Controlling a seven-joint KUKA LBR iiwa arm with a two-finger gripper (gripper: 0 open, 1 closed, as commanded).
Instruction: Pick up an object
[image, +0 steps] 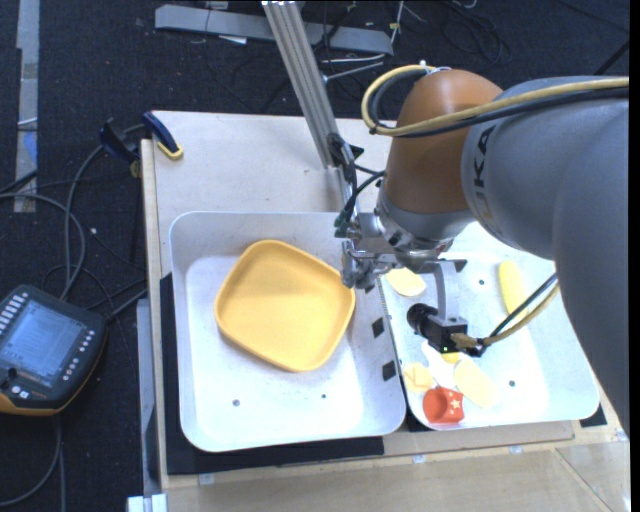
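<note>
Yellow plate (285, 305), a shallow dish with rounded corners, lies flat in the left bin (270, 400), filling much of its floor and sitting toward its far right side. The robot's claw (358, 272) hangs at the plate's right edge, close to the wall where the two white bins meet; whether it is open or closed cannot be told from this angle.

The grey arm (560, 170), with its orange band (440, 110) above the wrist, reaches in from the right and covers the far part of the right bin (545, 375). In that bin a pale oval slice (407, 283) lies just beside the claw, and a yellow banana-shaped piece (512, 287) lies farther right. Near the front edge, a small red item (443, 404) sits just beside a pale yellow piece (477, 382) and a smaller yellow chunk (417, 377).

Both bins rest on a pale bench (230, 165). A blue-and-yellow clamp (160, 135) sits at its far left corner, and a slanted metal pole (305, 85) rises behind the bins. On the dark floor to the left, a control pendant (40, 345) with a lit screen lies among black cables (75, 215).
</note>
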